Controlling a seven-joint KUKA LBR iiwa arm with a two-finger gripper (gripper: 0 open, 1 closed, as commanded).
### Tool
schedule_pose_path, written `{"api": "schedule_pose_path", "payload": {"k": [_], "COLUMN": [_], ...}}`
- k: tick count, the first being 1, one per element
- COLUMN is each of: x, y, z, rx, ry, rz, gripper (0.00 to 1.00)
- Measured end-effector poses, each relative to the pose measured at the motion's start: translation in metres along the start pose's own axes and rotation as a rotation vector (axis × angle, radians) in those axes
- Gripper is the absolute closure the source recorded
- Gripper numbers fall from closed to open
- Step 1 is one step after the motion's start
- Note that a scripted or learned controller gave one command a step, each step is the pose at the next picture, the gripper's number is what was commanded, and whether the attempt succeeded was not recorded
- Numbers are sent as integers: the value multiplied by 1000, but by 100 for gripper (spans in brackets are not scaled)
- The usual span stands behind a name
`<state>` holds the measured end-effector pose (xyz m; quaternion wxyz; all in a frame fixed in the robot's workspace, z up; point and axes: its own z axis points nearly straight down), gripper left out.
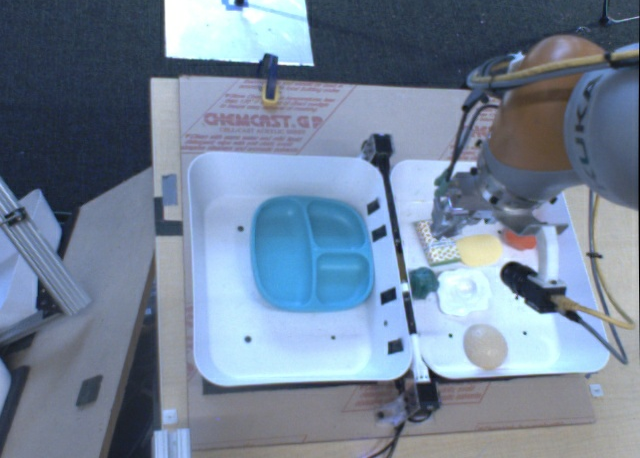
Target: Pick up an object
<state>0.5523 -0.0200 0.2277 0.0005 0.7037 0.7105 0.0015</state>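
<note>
tan board covers the desk (pixel 130 246), which bears two shallow white bins side by side. left bin (pixel 215 346): holds a blue divided plate (pixel 308 252) lying flat near its middle. right bin (pixel 580 341): holds the loose objects, any of which could serve as the task's thing. grey arm (pixel 560 116) with its orange band reaches in from the right and hangs over the upper part of the right bin; the jaws (pixel 450 214) point down just above a patterned square block (pixel 437 242) at the bin's left side, and whether they stand apart or together cannot be told from this slant. nothing is seen between them. smaller items, in descending order: a white fried-egg toy (pixel 464 292) near the bin's middle; a beige egg-shaped ball (pixel 485 345) toward the near edge; a yellow piece (pixel 480 249) just beside the patterned block; a dark green lump (pixel 424 281) against the divider; a red-orange piece (pixel 520 239), partly hidden under the arm. progress, as judged: the approach looks made, but no object is lifted; closing on an object and raising it clear of the bin are left to do.
</note>
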Motion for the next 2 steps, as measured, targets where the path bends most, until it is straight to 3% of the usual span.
{"api": "schedule_pose_path", "payload": {"k": [2], "x": [99], "y": [39], "z": [9], "rx": [1], "ry": [0], "rz": [1], "gripper": [100]}}
